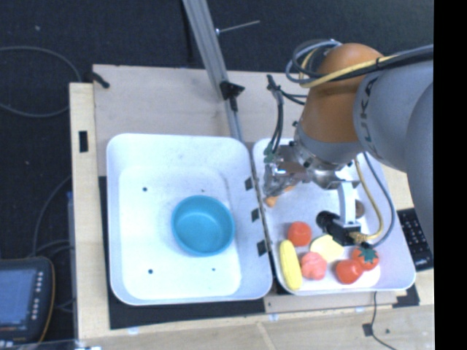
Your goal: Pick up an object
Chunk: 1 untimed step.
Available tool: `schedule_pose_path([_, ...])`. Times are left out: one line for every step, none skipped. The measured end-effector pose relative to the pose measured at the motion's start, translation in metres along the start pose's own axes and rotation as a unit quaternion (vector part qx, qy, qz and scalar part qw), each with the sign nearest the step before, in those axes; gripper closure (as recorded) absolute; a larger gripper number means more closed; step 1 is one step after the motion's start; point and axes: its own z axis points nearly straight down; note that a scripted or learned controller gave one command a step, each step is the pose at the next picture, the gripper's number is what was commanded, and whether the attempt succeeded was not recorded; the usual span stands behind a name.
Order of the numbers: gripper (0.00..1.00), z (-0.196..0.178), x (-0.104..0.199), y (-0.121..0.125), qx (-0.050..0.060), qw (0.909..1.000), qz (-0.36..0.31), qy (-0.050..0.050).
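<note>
Pale wooden counter (168, 100) noted on a dark floor, with a slanted metal pole (208, 42) rising beyond the blue round plastic bowl (203, 224).

Counted: two shallow white bins. First white bin (146, 159) holds the one bowl; second white bin (394, 267) lies just right of the bowl's bin.

Counted in the second bin, all right of the bowl:
- three red rounded pieces (298, 233), one of them green-topped
- one yellow elongated piece (290, 265)
- one pink round piece (314, 265)
- one pale yellow piece (330, 249), partly covered

End effector (275, 184) found up and right of the bowl, over the second bin's near wall, with a small orange piece (271, 201) at its tip. Too blurred to tell whether gripped; opening width cannot be told.

Dark screen device (22, 297) down-left of the bowl, cut off by the frame edge.
</note>
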Motion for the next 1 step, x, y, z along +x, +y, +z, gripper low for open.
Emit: schedule_pose_path([1.00, -0.0038, 0.0541, 0.0124, 0.000, 1.0000, 0.000, 0.000])
